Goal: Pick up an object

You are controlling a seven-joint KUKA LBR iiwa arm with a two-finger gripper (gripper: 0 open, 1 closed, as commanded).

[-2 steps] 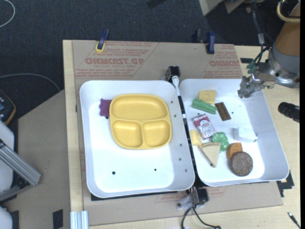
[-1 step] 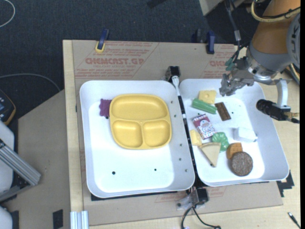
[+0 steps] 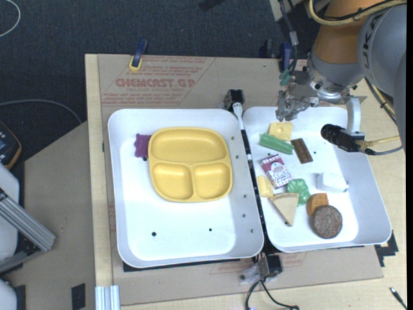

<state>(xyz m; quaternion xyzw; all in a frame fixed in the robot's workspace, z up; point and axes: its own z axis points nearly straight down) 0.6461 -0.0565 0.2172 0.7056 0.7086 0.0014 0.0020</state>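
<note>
We see gripper point(image 3: 288, 110) at far edge of right bin point(image 3: 368, 192). Fingertips blur together; we can't tell open or closed. Yellow cheese block point(image 3: 281, 131) sits just below tip, contact unclear. Green piece point(image 3: 276, 143) and brown bar point(image 3: 301, 150) just beyond that. Purple object point(image 3: 141, 145) far left of gripper, mostly hidden behind yellow divided tray point(image 3: 191, 163). Arm upper part cut off by frame.

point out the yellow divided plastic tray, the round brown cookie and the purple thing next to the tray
yellow divided plastic tray point(image 3: 190, 148): camera view, floor of its large upper compartment
round brown cookie point(image 3: 327, 221): camera view, middle of its top face
purple thing point(image 3: 141, 145): camera view, the part that shows left of the tray
</note>
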